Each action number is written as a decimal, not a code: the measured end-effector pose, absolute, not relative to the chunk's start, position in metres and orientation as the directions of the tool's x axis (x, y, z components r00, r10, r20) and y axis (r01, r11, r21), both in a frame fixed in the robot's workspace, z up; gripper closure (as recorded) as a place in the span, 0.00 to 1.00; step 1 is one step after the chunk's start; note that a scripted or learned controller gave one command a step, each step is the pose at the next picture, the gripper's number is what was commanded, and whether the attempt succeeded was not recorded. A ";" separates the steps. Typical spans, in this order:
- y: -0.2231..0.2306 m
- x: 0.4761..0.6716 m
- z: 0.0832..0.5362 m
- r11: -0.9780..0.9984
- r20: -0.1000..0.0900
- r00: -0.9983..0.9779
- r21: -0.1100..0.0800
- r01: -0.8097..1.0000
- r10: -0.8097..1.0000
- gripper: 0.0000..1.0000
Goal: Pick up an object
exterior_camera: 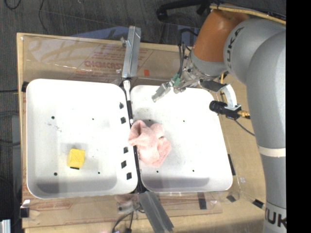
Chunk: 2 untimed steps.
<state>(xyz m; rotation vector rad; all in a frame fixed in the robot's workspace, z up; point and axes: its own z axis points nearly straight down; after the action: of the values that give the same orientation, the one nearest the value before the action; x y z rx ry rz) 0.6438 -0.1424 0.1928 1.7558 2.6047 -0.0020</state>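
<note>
Camera view looks down at a slant on the tabletop point(29, 52), a brown board under a clear sheet with red lettering. The grey arm point(262, 81) reaches in from the right, its orange band point(214, 35) sitting above the wrist. Two shallow white bins lie side by side: the left bin point(73, 106) and the right bin point(194, 130), their inner walls touching along a dark seam. A pink cloth point(149, 143) lies crumpled in the right bin, pressed against its left wall beside that seam. The jaws point(163, 92) hang over the far left corner of the right bin, well apart from the cloth and with nothing between them — whether they stand wide or narrow I cannot tell. Smallest of all, a yellow block point(76, 158) rests in the left bin, towards its near left corner.
</note>
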 end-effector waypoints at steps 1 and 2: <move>-0.146 0.599 0.094 0.272 0.002 -0.272 -0.004 0.962 0.962 0.00; -0.146 0.600 0.104 0.276 0.002 -0.276 -0.005 0.961 0.961 1.00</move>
<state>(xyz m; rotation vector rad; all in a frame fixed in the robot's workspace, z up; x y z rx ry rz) 0.5999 -0.1457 0.1042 1.8928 2.5128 -0.0042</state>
